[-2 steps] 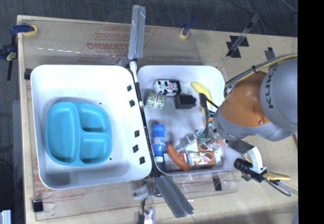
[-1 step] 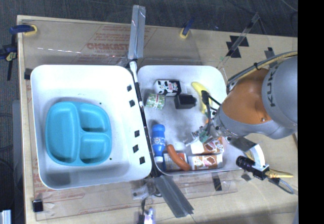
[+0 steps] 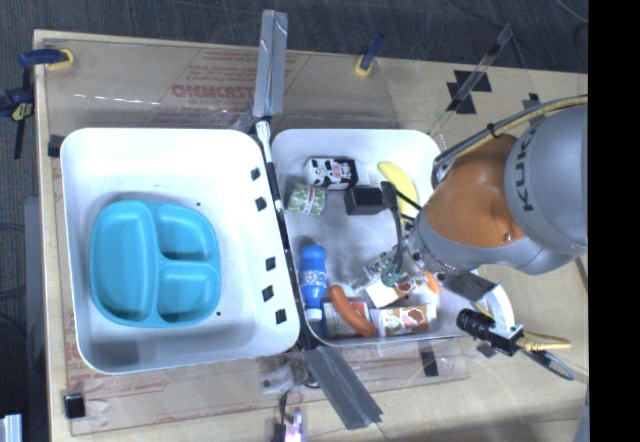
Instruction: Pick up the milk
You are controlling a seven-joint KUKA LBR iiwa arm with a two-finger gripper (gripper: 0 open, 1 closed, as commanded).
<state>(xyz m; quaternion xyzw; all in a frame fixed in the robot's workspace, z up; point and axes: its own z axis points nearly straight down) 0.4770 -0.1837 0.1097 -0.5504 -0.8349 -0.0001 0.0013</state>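
Observation:
The milk [image 3: 331,170] is a small carton with black and white patches. It lies on its side at the back of the right bin [image 3: 345,139], beside a green can [image 3: 307,198]. The grey arm with its orange band reaches in from the right. Its gripper [image 3: 393,273] points down into the front half of that bin, well in front of and to the right of the milk, among small packets. The wrist hides much of what is below it.
In the right bin lie a black block [image 3: 365,198], a yellow banana [image 3: 398,180], a blue bottle [image 3: 313,275], an orange sausage [image 3: 349,309] and a printed box [image 3: 402,319]. The left bin [image 3: 75,155] holds a blue divided plate [image 3: 155,263].

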